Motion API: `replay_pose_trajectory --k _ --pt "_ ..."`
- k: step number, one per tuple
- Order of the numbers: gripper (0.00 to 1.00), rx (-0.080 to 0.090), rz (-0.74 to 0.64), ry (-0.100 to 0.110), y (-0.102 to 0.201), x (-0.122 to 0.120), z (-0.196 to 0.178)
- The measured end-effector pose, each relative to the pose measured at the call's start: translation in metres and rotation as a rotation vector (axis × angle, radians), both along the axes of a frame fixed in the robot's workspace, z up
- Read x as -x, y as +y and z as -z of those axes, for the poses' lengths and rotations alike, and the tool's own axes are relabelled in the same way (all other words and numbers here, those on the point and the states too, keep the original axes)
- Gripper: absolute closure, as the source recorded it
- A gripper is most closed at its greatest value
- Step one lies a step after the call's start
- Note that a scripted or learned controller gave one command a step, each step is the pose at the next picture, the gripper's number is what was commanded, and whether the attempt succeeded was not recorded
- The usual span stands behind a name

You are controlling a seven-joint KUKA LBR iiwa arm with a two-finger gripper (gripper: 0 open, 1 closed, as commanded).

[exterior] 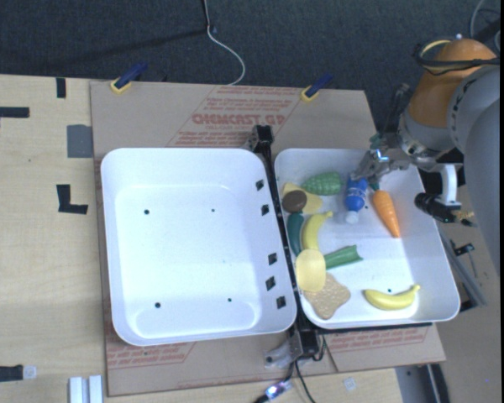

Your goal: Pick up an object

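Observation:
The right bin (428,250) holds several toy foods. Among them are a blue bottle-like piece (355,195), an orange carrot (387,213), a green bumpy vegetable (322,182), a brown round piece (295,200) and a banana (392,297). My gripper (375,163) hangs over the bin's far side, just above and right of the blue piece and left of the carrot's top. Whether it touches the blue piece is unclear from this slant.
Along the right bin's left wall lie a yellow curved piece (312,227), a dark teal piece (295,232), a green stick (343,256), a yellow lemon (311,269) and a tan cracker (328,296). The left bin (185,242) stands beside it.

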State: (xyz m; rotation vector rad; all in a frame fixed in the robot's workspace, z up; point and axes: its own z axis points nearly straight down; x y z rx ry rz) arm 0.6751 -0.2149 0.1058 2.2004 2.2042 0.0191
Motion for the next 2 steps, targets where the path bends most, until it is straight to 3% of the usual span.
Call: replay_pose_trajectory --k 2 --pt "1.00 0.000 0.000 0.000 -0.0004 0.0000 0.0000"
